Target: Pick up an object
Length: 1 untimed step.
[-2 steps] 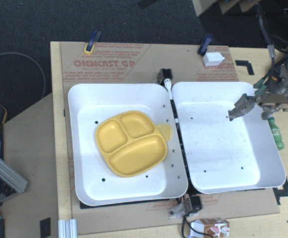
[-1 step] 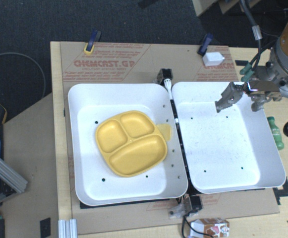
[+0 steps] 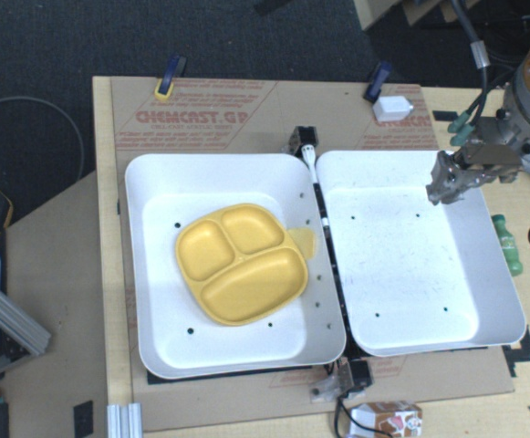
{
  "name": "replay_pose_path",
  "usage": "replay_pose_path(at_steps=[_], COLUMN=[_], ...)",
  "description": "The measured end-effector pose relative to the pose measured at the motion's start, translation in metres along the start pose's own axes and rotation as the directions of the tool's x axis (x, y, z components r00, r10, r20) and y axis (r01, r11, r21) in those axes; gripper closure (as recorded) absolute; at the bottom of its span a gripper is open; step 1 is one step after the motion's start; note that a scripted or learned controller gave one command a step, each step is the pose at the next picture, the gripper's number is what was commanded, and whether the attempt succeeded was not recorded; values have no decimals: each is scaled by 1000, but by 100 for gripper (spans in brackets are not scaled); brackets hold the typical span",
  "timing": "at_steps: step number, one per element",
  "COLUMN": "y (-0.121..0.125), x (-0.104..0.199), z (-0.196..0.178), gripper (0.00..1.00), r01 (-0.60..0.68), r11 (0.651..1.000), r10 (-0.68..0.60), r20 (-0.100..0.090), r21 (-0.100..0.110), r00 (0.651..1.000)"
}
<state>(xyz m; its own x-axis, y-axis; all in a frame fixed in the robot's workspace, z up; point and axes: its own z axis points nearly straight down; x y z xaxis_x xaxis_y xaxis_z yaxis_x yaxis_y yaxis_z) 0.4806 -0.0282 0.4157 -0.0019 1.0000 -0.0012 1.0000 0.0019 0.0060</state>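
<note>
Grey metal hand (image 3: 446, 190), black cables above

Dark grey carpeted floor (image 3: 73, 26) surrounds the tan cardboard-covered bench (image 3: 246, 112); thin white cables (image 3: 27, 108) loop across the carpet at left, under even overhead light.

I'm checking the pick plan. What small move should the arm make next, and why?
Probably travel left, toward the yellow divided plastic plate. The gripper hangs over the right white bin, while the plate, the evident pick target, lies in the left white bin.
</note>
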Motion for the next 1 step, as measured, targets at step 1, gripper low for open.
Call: replay_pose_path(at_steps=[1], y=[7], x=[95], z=[40], gripper=[100], r01=[9], r11=[1000], r10=[-9], r20=[-3], r21=[13], r00=[1000])
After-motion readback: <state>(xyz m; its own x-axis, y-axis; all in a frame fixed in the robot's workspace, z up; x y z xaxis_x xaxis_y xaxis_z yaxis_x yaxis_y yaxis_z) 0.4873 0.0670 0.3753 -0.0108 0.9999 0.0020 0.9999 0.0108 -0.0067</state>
